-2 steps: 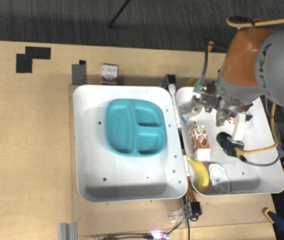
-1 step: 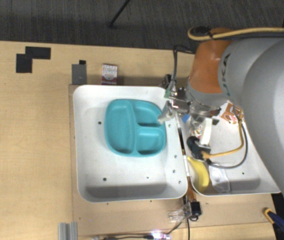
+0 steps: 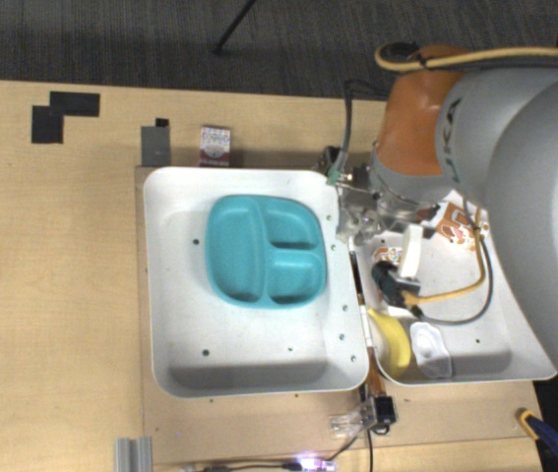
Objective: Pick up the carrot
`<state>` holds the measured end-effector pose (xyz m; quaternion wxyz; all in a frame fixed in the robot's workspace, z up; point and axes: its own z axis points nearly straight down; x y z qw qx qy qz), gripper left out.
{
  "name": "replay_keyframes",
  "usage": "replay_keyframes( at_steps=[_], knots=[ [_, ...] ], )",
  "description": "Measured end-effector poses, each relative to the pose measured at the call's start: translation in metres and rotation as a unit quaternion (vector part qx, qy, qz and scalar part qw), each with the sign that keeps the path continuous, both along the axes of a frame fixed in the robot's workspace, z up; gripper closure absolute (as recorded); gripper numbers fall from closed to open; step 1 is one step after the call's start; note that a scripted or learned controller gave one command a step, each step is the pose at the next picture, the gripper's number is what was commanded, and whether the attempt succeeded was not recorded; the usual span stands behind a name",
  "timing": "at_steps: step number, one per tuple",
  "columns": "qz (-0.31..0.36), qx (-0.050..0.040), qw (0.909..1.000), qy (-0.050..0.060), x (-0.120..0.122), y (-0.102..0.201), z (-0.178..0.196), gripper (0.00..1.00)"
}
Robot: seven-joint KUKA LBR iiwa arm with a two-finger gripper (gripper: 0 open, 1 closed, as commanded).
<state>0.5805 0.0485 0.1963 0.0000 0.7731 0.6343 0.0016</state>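
Observation:
My gripper (image 3: 359, 220) is low over the left edge of the right bin (image 3: 500, 354), close to the wall between the two bins. The grey arm with its orange band covers most of that bin. A small orange patch (image 3: 388, 255) peeks out just below the gripper; it may be the carrot, but most of it is hidden. I see nothing clearly held.
A yellow banana (image 3: 392, 338) and a white object (image 3: 432, 351) lie in the right bin's front left corner. A brown and white item (image 3: 453, 227) lies behind the wrist. The left bin (image 3: 160, 283) holds a teal divided plate (image 3: 264, 251).

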Motion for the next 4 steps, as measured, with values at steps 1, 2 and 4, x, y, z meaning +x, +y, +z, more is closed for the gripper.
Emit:
replay_keyframes(
  at_steps=[1, 2, 4],
  knots=[
    [0.110, -0.0036, 0.9939, -0.007, 0.043, -0.054, 0.144, 1.00],
    [0.089, -0.0006, 0.9961, 0.005, -0.065, -0.068, 0.040, 1.00],
    [0.090, -0.0013, 0.9959, -0.009, -0.029, 0.019, 0.142, 1.00]
  ],
)
